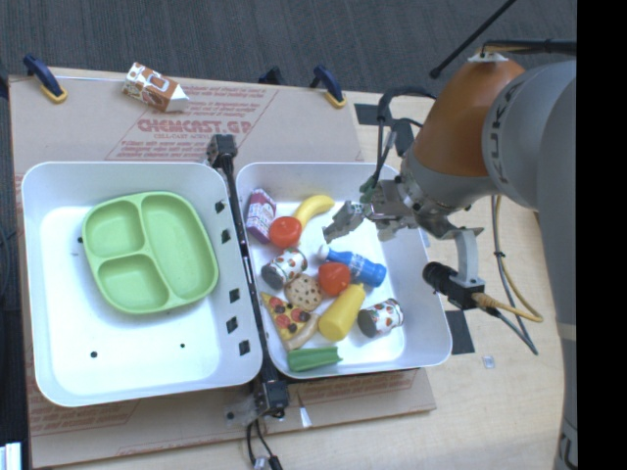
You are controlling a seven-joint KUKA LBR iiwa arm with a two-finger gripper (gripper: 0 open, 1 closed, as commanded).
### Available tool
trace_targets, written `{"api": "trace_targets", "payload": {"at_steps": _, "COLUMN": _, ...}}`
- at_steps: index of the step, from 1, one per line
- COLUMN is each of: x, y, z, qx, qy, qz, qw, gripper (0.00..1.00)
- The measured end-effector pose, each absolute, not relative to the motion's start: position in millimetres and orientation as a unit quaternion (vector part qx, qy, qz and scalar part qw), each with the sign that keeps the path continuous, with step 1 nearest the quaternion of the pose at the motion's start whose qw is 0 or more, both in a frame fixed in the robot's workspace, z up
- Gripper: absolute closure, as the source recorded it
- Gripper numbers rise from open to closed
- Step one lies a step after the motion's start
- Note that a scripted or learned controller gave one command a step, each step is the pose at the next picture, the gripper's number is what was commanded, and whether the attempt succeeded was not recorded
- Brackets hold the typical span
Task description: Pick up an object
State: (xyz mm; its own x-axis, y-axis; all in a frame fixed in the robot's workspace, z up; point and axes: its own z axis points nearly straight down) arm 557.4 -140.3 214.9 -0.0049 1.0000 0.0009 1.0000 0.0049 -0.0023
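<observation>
Here the toys lie packed close in the right bin [423, 333], so a descent could land between neighbours and close on nothing, or nudge the blue bottle [357, 265] against the red tomato [333, 278]. The pincer [345, 221] hangs above the bin near the banana [314, 209]; its fingers look slightly spread and nothing sits between them, touching no toy that I can tell.

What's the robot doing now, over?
Gripper above right bin, nothing visibly held. Banana and blue bottle nearest. Toys crowded close together.
</observation>
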Motion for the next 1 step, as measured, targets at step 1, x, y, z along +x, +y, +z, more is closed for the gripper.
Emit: {"api": "trace_targets", "payload": {"at_steps": 1, "x": 557.3, "y": -140.3, "z": 214.8, "qx": -0.705, "qy": -0.709, "qz": 0.0005, "qw": 0.001, "gripper": 0.0}}
